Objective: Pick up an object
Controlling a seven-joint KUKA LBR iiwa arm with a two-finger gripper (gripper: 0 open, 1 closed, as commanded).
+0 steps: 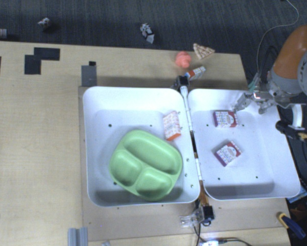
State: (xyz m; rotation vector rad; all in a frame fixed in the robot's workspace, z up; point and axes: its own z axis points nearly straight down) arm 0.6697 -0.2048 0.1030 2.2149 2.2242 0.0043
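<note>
Two small red-and-white packets lie in the right bin [276,183]: one [224,118] near its back left, the other [227,152] near the middle. My gripper [241,104] hangs over the bin's back edge, just right of and above the upper packet, with nothing visibly between its fingers. A third packet [171,125], white and orange, lies in the left bin [94,137] against its right wall. A green divided tray [145,163] fills that bin's front centre.
On the bench behind the bins sit a pink ball [183,59], a wedge-shaped toy [203,50] and a small tube [195,73]. The arm's orange band [294,47] and grey wrist stand over the right bin's back right corner. Cables run along the right.
</note>
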